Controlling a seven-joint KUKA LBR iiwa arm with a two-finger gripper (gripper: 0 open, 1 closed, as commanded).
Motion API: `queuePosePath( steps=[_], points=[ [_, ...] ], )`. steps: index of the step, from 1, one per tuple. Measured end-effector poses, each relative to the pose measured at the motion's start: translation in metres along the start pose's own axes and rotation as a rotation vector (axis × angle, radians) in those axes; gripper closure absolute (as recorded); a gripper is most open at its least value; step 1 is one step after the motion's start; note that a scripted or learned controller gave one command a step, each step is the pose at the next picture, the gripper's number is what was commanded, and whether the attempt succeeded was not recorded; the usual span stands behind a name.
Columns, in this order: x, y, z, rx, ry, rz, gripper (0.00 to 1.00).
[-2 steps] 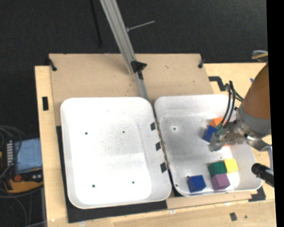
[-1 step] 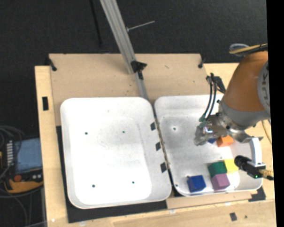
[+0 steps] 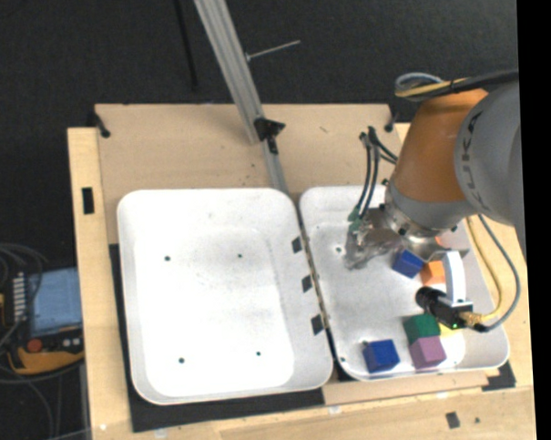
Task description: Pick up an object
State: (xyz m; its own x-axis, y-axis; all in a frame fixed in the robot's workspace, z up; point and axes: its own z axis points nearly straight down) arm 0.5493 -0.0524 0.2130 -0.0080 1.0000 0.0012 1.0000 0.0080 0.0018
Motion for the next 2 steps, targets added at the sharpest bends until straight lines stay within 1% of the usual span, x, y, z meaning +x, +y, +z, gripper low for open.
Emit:
queuePosePath(
  steps=[1,2],
  points=[
    [0.046,0.018,-0.015,-0.001,0.0,0.0,1.0],
    [0.099,0.042,-0.027,-0.001,0.001,0.0,1.0]
  ],
)
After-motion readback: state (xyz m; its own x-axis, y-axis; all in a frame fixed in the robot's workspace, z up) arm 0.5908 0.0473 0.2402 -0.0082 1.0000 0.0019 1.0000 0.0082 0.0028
